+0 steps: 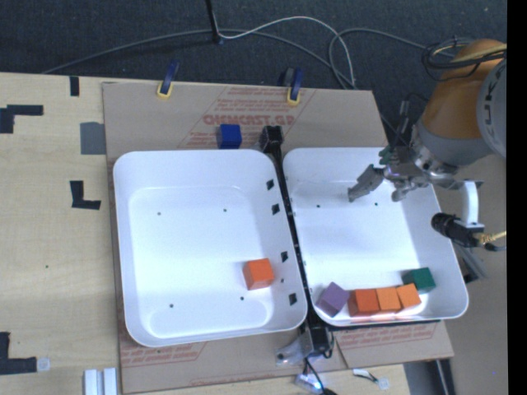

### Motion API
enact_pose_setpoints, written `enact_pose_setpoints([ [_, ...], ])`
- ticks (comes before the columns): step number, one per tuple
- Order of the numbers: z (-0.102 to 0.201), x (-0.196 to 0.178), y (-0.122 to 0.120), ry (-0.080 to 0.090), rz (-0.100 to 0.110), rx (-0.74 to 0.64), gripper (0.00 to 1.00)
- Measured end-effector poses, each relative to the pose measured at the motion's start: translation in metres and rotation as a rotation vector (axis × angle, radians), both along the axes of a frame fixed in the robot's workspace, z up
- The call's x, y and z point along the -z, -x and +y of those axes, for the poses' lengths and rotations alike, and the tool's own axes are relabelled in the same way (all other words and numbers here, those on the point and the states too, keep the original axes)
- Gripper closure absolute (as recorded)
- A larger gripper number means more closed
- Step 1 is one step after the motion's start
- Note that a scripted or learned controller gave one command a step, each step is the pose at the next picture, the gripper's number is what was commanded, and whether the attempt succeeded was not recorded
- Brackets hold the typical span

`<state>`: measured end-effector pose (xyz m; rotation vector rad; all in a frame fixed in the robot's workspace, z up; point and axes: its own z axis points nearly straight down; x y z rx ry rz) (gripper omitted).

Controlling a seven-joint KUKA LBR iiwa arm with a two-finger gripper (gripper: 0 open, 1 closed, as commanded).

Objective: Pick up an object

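An orange block (258, 273) lies in the left bin (140, 220), near its lower right. Along the front wall of the right bin (387, 229) sit a purple block (332, 299), two orange blocks (363, 302) (387, 300), a lighter orange block (409, 297) and a green block (421, 280). My gripper (380, 186) hangs over the upper right part of the right bin, far from the blocks. Its two fingers (361, 188) are spread and nothing sits between them.
A blue block (230, 135) rests on the cardboard behind the left bin. Black clips (271, 138) join the bins along the middle divider. Yellow clamps (167, 85) hold the cardboard's back edge. Cables run across the dark floor behind.
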<state>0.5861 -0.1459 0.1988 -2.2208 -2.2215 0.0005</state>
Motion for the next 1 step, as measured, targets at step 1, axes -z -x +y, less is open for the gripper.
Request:
enact_pose_setpoints([
  [1,0.0,-0.0426,-0.0296,0.0,-0.002,0.083,0.0],
])
